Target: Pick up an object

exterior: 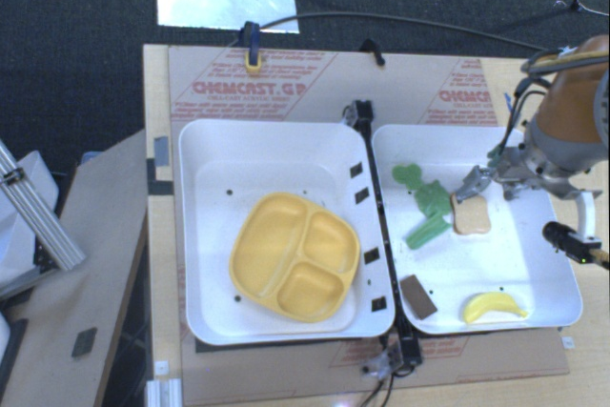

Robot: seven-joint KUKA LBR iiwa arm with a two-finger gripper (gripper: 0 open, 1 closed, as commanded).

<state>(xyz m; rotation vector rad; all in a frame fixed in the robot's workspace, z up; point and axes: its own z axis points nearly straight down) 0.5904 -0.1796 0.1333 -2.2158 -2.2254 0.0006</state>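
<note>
Gripper: gripper (474, 187) hangs over the right bin (562, 295), fingertips spread apart just above the tan bread-shaped piece (472, 218), nothing between them.
Nearest target: tan piece lies flat beside the green toy (426, 207), touching or almost so (hard to tell).
Advice: descend straight, straddle the tan piece alone, clear of green.
Other objects: yellow banana (494, 306), brown block (416, 295); yellow divided tray (294, 255) in the left bin (205, 205).
Writing: red "CHEMCAST GP" on the bench sheet (250, 90).
</note>
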